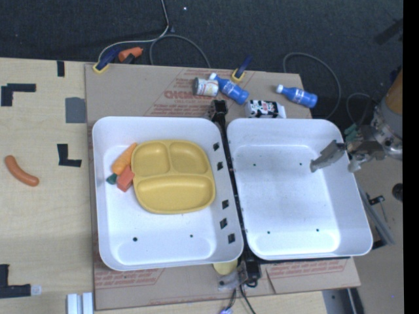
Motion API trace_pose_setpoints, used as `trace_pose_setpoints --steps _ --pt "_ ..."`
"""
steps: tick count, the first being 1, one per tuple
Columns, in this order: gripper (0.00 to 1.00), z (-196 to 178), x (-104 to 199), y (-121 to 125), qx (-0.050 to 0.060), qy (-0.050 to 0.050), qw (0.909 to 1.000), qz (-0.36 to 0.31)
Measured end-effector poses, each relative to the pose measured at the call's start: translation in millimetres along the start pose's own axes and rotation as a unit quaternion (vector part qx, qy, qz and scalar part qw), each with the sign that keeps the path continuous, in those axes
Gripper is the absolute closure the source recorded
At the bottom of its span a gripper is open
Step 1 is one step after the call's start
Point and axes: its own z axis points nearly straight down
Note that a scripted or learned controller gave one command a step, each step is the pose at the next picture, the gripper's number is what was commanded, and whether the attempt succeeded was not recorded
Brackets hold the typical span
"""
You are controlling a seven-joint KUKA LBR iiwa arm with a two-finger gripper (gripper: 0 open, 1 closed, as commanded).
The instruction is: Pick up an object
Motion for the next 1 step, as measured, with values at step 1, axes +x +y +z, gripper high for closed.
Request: trace_pose_setpoints --steps 1 --pt "0.0 111.7 -50.3 2.6 0.004 0.001 1.0 0.002"
